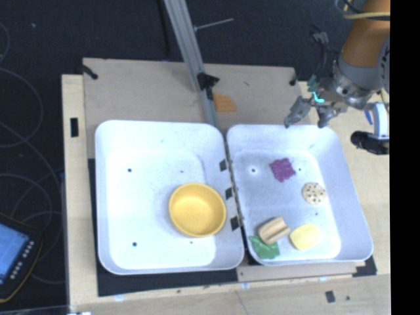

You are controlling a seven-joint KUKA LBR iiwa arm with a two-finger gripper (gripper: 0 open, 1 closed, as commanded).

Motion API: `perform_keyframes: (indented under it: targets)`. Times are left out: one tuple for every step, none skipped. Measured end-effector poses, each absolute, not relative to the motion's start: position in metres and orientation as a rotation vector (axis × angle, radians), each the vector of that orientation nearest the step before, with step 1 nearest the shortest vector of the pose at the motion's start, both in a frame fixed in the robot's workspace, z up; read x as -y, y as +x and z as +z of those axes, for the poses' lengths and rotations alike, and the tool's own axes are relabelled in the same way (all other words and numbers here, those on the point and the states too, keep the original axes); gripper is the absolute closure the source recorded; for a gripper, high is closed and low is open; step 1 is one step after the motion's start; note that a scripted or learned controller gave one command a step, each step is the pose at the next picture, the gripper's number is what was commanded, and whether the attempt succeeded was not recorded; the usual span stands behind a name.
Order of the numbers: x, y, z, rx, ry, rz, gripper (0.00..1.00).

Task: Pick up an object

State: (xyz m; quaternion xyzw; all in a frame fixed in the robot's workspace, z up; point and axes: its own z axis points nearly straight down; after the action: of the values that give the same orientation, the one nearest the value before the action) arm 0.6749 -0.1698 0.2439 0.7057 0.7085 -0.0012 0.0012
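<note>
The arm (pixel 364 38), grey with an orange band above the wrist, enters from the right of the view and carries the hand (pixel 307 119) above the far rim of the right bin (pixel 351 195), near that bin's far right corner. The two fingers (pixel 293 115) are spread wide apart, with nothing between them; the hand holds no object and is well apart from every item in the bins. The right bin contains five items: a purple piece (pixel 283 169) near the bin centre; a round cookie-like piece with dark spots (pixel 314 192) just to its near right; a tan bread-roll-like piece (pixel 273 229) toward the near edge; a green piece (pixel 263 247) touching the near left side of the roll and partly beneath it; and a yellow lemon-like piece (pixel 305 236) just beside the roll on its right. The left bin (pixel 131 149) holds a yellow bowl (pixel 197 209), upright with its opening facing up, in the near right part of that bin. Both bins sit side by side, touching along their shared edge, on the surface (pixel 75 195). A metal rail (pixel 187 44) runs at a slant from the top of the view down to the far junction of the two bins. A small orange patch (pixel 224 103) lies on the board beyond the bins, just beside the rail
</note>
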Motion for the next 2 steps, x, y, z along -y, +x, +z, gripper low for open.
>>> perform_keyframes:
  targets:
    - [0.165,0.674,0.182,-2.230,2.215,-0.008,0.00]
    - [0.169,0.676,0.140,-2.227,2.215,-0.007,0.00]
